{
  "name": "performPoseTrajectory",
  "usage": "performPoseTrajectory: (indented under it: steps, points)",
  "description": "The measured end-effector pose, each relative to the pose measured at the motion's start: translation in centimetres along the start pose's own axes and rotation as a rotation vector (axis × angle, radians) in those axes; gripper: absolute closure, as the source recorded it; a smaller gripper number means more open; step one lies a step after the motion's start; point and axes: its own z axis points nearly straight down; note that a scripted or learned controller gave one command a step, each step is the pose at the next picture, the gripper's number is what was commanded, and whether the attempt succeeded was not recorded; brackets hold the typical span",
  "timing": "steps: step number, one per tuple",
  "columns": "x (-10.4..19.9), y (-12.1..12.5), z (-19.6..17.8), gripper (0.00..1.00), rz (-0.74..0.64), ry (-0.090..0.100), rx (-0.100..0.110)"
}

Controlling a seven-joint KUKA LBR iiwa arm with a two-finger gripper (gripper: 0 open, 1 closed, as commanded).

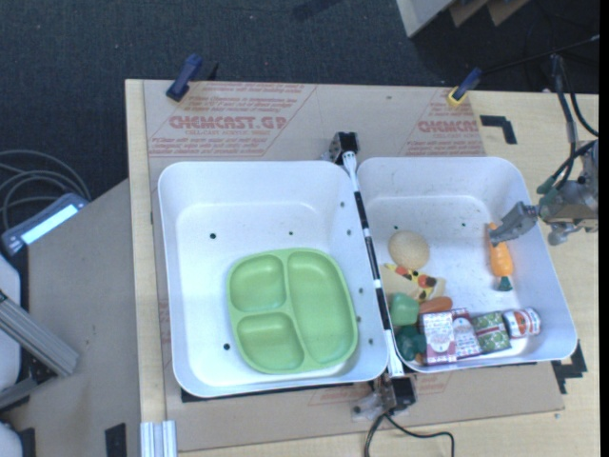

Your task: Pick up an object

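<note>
Gripper (515, 219) hovered above carrot (500, 260) | grip state: couldn't tell | risk: carrot lay near right bin (542, 198) wall, a finger might strike it

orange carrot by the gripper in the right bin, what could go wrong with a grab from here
The carrot lies close to the right bin's far wall, so the gripper may bump the rim or nudge it away. The other items crowd the front corner, where the bottle touches the red box; a grab there could catch two.

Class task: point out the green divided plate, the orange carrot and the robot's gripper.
green divided plate (290, 309), camera view, its centre ridge.
orange carrot (500, 260), camera view, its middle.
gripper (502, 227), camera view, fingertip end.
</note>
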Motion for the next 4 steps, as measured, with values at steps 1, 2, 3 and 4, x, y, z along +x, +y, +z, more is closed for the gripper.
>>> performPoseTrajectory:
  steps: [1, 2, 3, 4]
  points:
    - [-3.8, 2.4, 6.2, 0.00, 0.000, 0.001, 0.002]
    - [-4.1, 8.4, 17.4, 0.00, -0.005, 0.009, 0.000]
    - [-4.3, 8.4, 16.3, 1.00, -0.005, 0.002, -0.003]
    - [3.9, 6.6, 17.4, 1.00, -0.002, 0.002, 0.001]
